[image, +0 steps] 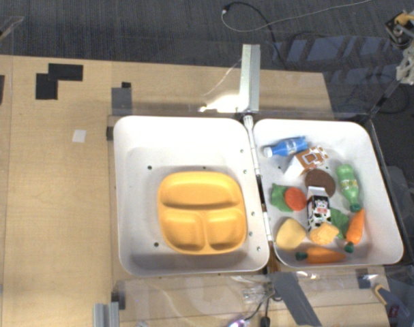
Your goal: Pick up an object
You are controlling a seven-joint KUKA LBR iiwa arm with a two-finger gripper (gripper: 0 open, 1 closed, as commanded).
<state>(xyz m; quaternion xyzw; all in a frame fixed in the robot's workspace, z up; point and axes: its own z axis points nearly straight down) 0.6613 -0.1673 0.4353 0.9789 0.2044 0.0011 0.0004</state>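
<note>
So we see toys (319, 203) heaped in the right bin (377, 182) for picking, gripper (410, 29) parked at two o'clock, its state unclear.

We see a pale wooden surface (50, 203) filling the left and centre of the frame, with black patches (56, 79) at its upper left. Dark grey carpet (125, 12) runs along the top, crossed by a thin cable (261, 20).

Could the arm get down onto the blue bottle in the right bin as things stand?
Probably yes. The blue bottle lies at the right bin's far left corner with open floor around most of it; only a brown-and-white toy sits close beside it, and the bin wall is near.
</note>
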